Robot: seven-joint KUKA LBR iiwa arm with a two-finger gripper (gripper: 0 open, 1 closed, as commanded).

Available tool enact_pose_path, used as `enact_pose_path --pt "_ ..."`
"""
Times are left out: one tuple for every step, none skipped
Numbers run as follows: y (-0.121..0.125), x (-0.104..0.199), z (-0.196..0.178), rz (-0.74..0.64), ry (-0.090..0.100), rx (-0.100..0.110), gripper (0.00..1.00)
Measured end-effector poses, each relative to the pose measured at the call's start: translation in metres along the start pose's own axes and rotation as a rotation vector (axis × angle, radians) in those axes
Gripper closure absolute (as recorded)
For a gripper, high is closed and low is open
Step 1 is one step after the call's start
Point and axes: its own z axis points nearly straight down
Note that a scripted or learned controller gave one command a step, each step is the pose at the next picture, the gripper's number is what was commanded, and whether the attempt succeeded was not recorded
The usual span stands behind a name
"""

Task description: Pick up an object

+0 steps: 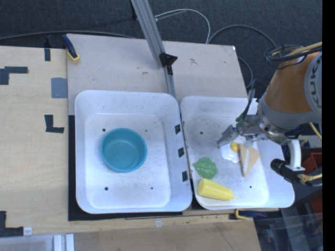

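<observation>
The right bin (209,106) holds a white fried-egg toy with a yellow yolk (229,151), a pale cheese wedge (249,160), a green leafy piece (205,167) and a yellow oblong piece (214,190). My gripper (234,138) hangs low over the right half of this bin, just above and touching the edge of the egg toy, with the cheese wedge close to its right. The wrist hides part of the egg. Nothing can be seen lifted off the bin floor.
A blue bowl (123,149) sits in the left bin (89,109). A slanted metal pole (152,30) comes down to the divide between the bins. Cables lie behind the bench, and a yellow-and-blue clamp (70,48) sits at its far left corner.
</observation>
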Motion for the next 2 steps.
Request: enact_pose_path --pt "0.0 0.0 0.0 0.0 0.0 0.0 0.0" --pt "-0.007 0.003 0.063 0.002 0.0 0.006 0.0"
